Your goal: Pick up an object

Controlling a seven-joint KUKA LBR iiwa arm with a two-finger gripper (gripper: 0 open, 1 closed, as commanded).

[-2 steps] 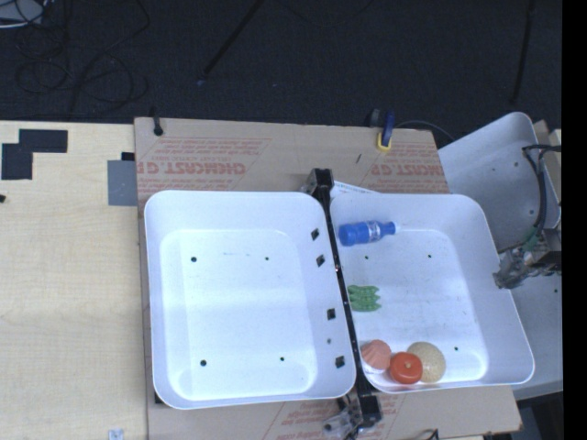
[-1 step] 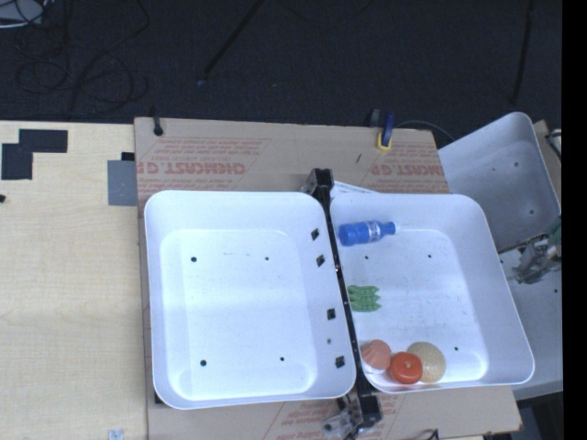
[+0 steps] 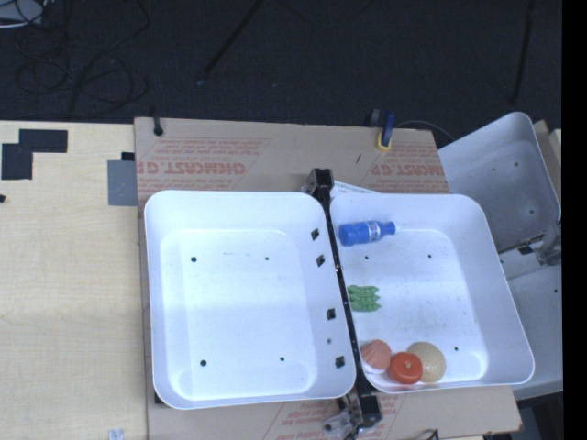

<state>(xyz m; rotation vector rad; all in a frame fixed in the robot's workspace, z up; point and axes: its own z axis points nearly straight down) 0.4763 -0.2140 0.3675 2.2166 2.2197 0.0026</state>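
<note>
1. Two shallow white bins sit side by side on the bench (image 3: 55, 273), resting on a brown cardboard sheet (image 3: 238, 159) with red printing.
2. The left bin (image 3: 165, 218) shows a bare white floor with a few small dark dots.
3. The right bin (image 3: 495, 273) holds all the loose objects, gathered along its left wall and its near-left corner.
4. A blue bottle (image 3: 366, 233) with a white label band lies on its side near the far-left corner of the right bin, its cap end toward the bin's middle.
5. A small green ridged item (image 3: 364, 298) lies just beside the left wall, about halfway along it, well apart from the bottle.
6. In the near-left corner three round items cluster together: a pinkish-orange one (image 3: 375, 354) nearest the wall, a red one (image 3: 405, 368) touching it, and a pale tan one (image 3: 427, 360) touching the red one on its other side.
7. A black divider strip (image 3: 335, 273) with clips runs between the two bins.
8. A grey metal plate (image 3: 500, 168) stands at the bench's far-right corner.
9. The hand's state cannot be told from this view.
</note>
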